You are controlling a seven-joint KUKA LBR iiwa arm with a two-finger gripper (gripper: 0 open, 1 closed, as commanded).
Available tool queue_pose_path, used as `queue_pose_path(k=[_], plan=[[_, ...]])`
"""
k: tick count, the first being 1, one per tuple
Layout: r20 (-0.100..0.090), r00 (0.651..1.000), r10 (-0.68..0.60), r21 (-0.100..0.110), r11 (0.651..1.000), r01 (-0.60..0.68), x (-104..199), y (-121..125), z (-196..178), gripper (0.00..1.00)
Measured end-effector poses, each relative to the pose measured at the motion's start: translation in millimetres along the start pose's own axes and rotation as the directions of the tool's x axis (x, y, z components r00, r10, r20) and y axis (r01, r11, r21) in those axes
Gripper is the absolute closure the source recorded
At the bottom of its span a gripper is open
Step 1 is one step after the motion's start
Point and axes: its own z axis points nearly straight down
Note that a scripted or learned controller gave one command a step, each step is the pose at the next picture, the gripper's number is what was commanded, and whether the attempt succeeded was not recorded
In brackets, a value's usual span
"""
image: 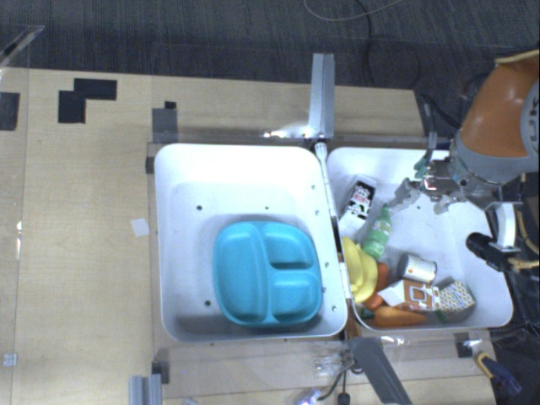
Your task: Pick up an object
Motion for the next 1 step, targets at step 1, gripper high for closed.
queue_pose_path(k=[1], plan=[[0.0, 0.999, -0.046, 0.0, 0.999, 0.046, -39.3, -50.8, 55.5, 0.0]])
